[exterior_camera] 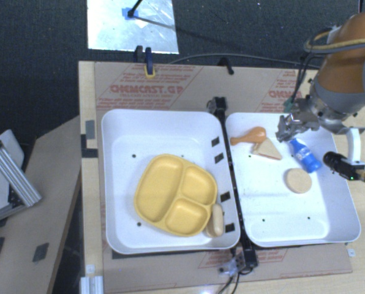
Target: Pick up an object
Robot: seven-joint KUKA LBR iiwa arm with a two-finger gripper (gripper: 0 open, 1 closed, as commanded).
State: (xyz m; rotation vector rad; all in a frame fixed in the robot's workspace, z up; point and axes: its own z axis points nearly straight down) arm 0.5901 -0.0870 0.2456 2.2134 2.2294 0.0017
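Observation:
My gripper [286, 131] hangs over the back of the right bin [335, 228], reaching in from the right. Just left of it lies an orange drumstick-shaped toy [250, 136]. A pale tan wedge [268, 150] lies right below the gripper's tip. A small blue bottle [304, 154] lies tilted to the gripper's lower right, close to it. Further toward the front sits a round tan disc [298, 180]. I see nothing held in the gripper.
The left bin [118, 164] holds a yellow divided plate [175, 194] with a small beige lump [216, 220] against its right front edge. A black divider [229, 182] runs between the bins. The right bin's front half is bare white floor.

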